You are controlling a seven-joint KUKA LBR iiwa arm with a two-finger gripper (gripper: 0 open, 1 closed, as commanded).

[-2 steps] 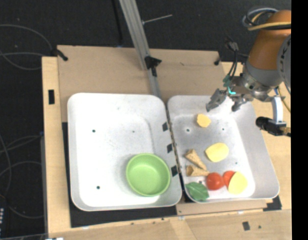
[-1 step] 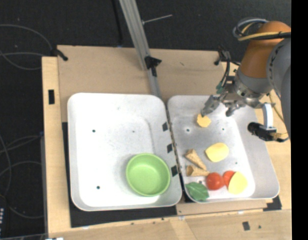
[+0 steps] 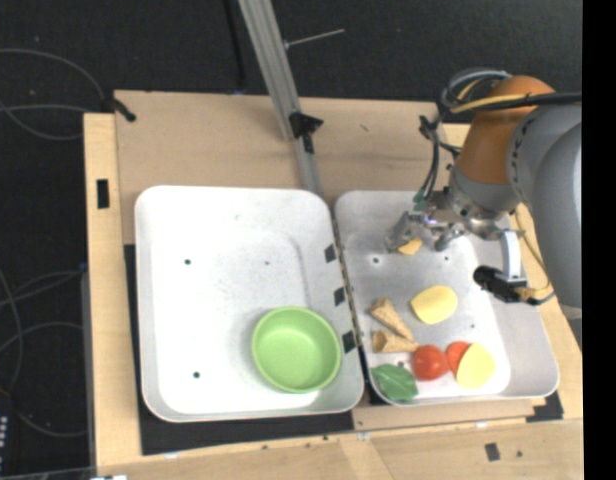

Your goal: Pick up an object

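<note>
Nearest me, green leaf piece [image 3: 394, 380], tomato [image 3: 429, 362], red-yellow fruit [image 3: 473, 364] along right bin [image 3: 363, 218] front edge. Yellow lemon-like piece [image 3: 434, 304] mid-bin, two tan wedges [image 3: 390, 326] beside divider. I see hand [image 3: 416, 236] low at bin's rear, small yellow piece [image 3: 411, 247] at its tips; grip state unclear. Green bowl [image 3: 296, 348] in left bin [image 3: 188, 218]

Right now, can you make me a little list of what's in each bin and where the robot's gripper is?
left bin: one green bowl, near its front right corner
right bin: yellow lump, two tan wedges, red tomato, red and yellow piece, green leaf
gripper: low over the back of the right bin
at the gripper: a small yellow bit; held or not, cannot tell
arm: reaches in from the right
</note>
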